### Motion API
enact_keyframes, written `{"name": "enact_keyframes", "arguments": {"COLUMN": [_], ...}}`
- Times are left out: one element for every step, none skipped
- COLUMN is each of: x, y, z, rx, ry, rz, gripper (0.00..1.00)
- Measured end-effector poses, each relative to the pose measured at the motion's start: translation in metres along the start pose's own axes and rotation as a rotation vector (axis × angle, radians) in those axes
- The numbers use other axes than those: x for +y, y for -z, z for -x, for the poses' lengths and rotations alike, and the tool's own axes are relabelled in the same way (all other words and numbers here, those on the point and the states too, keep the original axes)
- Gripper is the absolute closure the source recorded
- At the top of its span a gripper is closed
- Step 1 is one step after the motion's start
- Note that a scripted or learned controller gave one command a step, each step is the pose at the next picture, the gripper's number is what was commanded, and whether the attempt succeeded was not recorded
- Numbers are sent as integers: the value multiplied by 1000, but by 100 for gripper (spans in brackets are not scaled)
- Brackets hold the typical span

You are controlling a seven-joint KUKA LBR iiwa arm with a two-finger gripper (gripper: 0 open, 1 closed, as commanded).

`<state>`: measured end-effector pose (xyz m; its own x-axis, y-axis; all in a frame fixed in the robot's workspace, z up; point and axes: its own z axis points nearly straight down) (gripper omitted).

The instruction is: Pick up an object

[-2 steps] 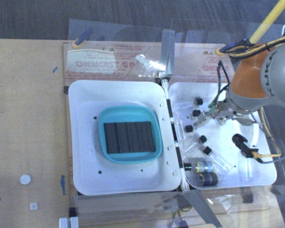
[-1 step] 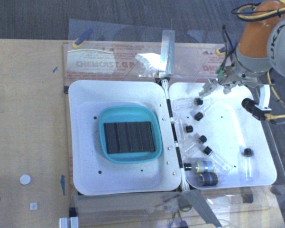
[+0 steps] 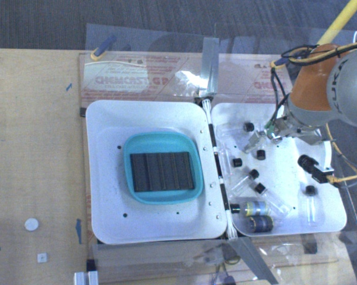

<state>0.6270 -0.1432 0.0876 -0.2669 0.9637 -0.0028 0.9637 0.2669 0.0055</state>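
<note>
The right bin (image 3: 338, 218) holds several small clear vials with black caps, such as one vial (image 3: 248, 126) near the back and another vial (image 3: 261, 154) just in front of it. A small bottle with a yellow-green band (image 3: 255, 208) and a dark blue bottle (image 3: 261, 222) lie at the bin's front left. My gripper (image 3: 266, 134) is low over the back of this bin, between those two capped vials. Nothing is visibly held in it.
The left bin (image 3: 101, 159) carries a teal tray (image 3: 130, 153) with a dark ridged insert (image 3: 163, 172). More capped vials (image 3: 253, 174) lie along the right bin's left side, and one vial (image 3: 310, 189) lies near its right wall. The grey arm with its orange band (image 3: 312, 88) reaches in from the upper right.
</note>
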Motion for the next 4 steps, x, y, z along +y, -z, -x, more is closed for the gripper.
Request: {"name": "enact_keyframes", "arguments": {"x": [-5,56,18,20], "y": [2,99,0,12], "z": [-44,-48,-12,-12], "rx": [-5,0,0,-3], "ry": [40,126,170,169], "rz": [3,-1,0,7], "gripper": [0,0,0,100]}}
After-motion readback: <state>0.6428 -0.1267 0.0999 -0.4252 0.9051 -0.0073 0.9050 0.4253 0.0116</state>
